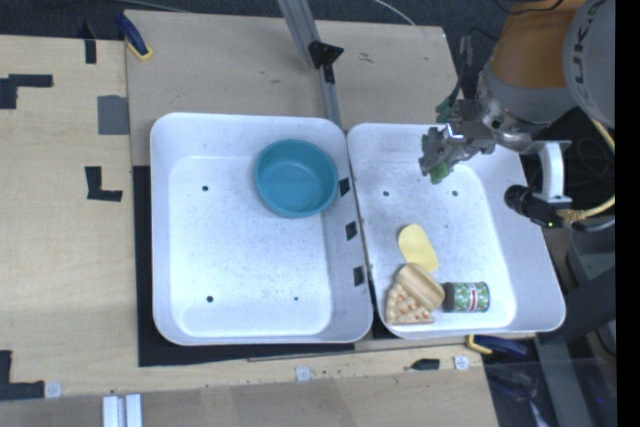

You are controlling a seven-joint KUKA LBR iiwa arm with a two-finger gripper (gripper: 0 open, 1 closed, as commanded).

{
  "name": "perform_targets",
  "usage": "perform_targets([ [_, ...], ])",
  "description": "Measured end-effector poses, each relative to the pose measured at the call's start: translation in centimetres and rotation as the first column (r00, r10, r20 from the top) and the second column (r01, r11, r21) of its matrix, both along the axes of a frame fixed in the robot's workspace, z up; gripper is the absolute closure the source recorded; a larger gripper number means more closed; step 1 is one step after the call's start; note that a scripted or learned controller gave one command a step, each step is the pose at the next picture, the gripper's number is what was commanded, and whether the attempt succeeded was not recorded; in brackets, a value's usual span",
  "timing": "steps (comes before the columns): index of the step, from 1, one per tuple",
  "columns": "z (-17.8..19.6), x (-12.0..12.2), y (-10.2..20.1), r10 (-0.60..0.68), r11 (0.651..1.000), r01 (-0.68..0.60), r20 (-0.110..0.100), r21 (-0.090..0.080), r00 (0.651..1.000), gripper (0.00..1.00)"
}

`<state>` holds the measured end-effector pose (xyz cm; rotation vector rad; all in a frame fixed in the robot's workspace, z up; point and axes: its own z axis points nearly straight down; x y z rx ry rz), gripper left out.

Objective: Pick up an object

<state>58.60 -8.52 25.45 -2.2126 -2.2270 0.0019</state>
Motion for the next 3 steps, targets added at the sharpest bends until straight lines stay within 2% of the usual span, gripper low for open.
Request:
perform_targets([
  [2,-0.2,0.8,11.3,0.001,1.000,-0.001,0.001,0.001,1.000,1.00],
  [3,-2.4,1.7,16.2,-0.001,1.000,0.001,-0.001,-0.001,1.000,1.00],
])
